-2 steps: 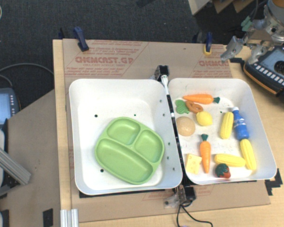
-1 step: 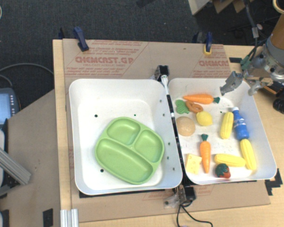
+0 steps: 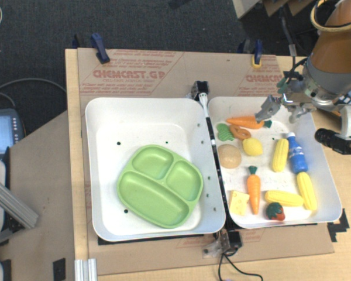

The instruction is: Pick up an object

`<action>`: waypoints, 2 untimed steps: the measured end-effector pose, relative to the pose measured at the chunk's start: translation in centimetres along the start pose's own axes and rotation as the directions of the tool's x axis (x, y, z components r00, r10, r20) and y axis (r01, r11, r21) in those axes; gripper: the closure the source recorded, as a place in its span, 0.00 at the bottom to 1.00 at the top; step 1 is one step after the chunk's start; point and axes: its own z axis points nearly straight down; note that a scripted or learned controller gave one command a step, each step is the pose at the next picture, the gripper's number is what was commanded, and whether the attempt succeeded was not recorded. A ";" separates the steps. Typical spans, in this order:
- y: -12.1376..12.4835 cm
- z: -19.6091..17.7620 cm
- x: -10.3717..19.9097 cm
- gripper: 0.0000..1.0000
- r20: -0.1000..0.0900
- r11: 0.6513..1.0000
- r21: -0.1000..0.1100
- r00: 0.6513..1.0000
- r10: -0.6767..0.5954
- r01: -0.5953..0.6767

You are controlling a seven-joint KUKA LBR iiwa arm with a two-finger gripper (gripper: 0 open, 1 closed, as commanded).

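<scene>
Nearest, the right shallow white bin [image 3: 330, 206] holds plastic toy food: a yellow cheese wedge [image 3: 240, 203], an upright orange carrot [image 3: 254, 192], yellow corn cobs [image 3: 306, 190] and a blue bottle [image 3: 296, 154]. The left bin [image 3: 99, 157] carries a green divided tray [image 3: 159, 184]. Farther back, the grey metal gripper [image 3: 279, 111] hangs just above a second orange carrot [image 3: 244, 122] lying crosswise, jaws spread, gripping nothing. This looks like the approach step; next it likely must descend squarely over that carrot and close.
</scene>
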 end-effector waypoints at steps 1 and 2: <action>-0.1 6.0 0.1 0.00 0.000 1.000 0.002 1.000 0.002 -0.002; -0.1 14.1 1.8 0.00 0.000 1.000 0.002 1.000 0.001 -0.001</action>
